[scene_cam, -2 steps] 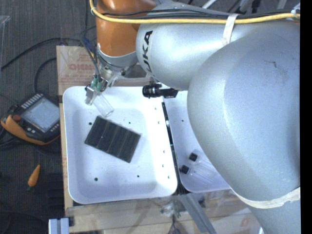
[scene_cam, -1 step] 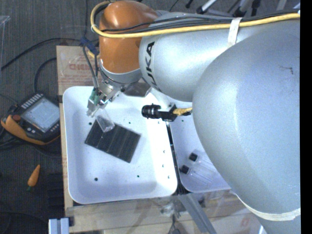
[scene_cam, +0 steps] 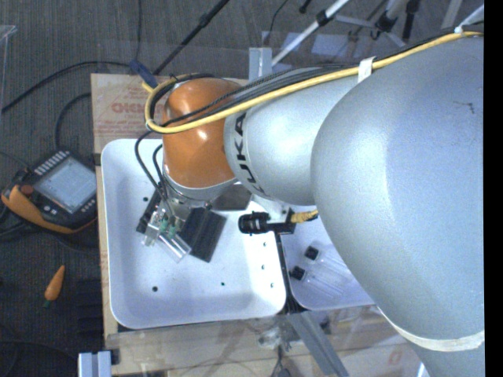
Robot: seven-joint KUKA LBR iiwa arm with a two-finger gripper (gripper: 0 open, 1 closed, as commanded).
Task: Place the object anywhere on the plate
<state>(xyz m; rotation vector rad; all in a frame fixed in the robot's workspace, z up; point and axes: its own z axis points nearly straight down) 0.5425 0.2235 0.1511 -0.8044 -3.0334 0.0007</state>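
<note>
My gripper (scene_cam: 169,234) hangs low over the left white bin (scene_cam: 118,289), near its middle, below the arm's orange band (scene_cam: 196,132). Its body is dark, with a silvery part at the lower left end. The big grey arm (scene_cam: 377,179) reaches in from the right and hides most of the right bin and the far part of the left one. What lies under the gripper is hidden by its body.
A strip of the right bin (scene_cam: 330,289) shows under the arm, holding two small black-capped pieces (scene_cam: 312,252) on something clear. Tiny dark specks (scene_cam: 155,289) dot the left bin's floor. A teach pendant (scene_cam: 59,188) lies on the floor at left.
</note>
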